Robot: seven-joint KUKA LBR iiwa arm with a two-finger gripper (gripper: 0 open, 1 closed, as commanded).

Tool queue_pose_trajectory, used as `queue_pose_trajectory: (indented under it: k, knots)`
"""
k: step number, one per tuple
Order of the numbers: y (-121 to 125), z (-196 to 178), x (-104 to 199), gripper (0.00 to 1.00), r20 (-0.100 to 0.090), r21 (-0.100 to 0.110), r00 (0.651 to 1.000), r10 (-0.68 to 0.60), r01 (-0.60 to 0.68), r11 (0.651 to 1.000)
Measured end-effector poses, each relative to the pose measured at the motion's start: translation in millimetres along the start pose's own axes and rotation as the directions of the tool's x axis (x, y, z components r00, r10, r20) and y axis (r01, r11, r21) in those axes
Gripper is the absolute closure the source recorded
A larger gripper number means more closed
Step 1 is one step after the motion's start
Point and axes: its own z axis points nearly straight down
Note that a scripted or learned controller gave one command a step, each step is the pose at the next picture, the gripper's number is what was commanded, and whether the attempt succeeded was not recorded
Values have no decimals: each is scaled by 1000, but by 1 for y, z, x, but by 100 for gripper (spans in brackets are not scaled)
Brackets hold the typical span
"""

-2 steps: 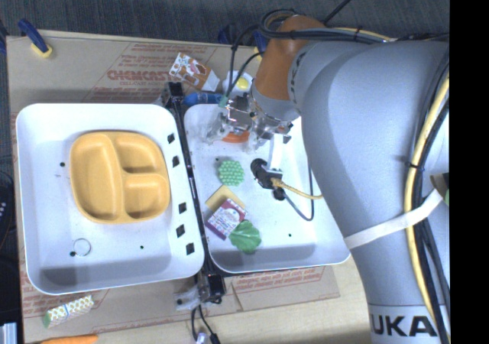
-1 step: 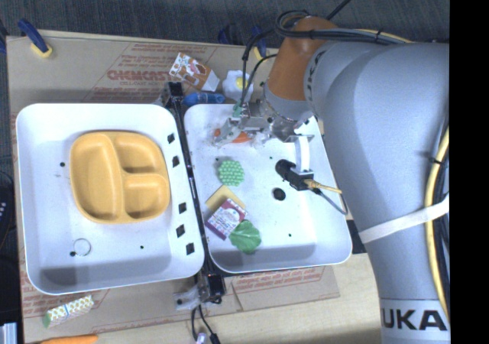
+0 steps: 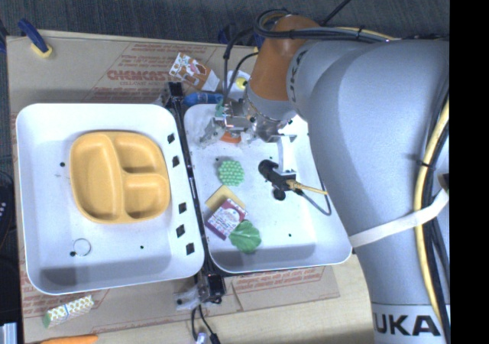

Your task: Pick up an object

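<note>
Green ball [image 3: 231,173] lies in the right bin [image 3: 321,247], just below the claw [image 3: 229,127] in the view and apart from it. Farther down from the claw lie a yellow block [image 3: 220,197], a purple packet [image 3: 226,219] and a green leaf [image 3: 245,238]. Whether the claw is apart or together cannot be told. Left of the claw, the other bin [image 3: 30,182] holds a yellow tray [image 3: 118,176].

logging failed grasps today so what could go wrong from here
1. The gripper is at the far end of the right bin, close to its wall, so it may bump the wall instead of taking anything.
2. The yellow block, purple packet and green piece lie bunched together. A grasp there could shove the neighbours or slip off.
</note>
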Motion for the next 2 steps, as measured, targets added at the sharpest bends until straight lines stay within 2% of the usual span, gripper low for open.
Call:
queue_pose_trajectory:
  k: [1,2]
  knots:
    - [2,-38,-54,0,4,-4,920,-391,391,920]
    - [1,0,-21,0,2,-2,872,-490,490,872]
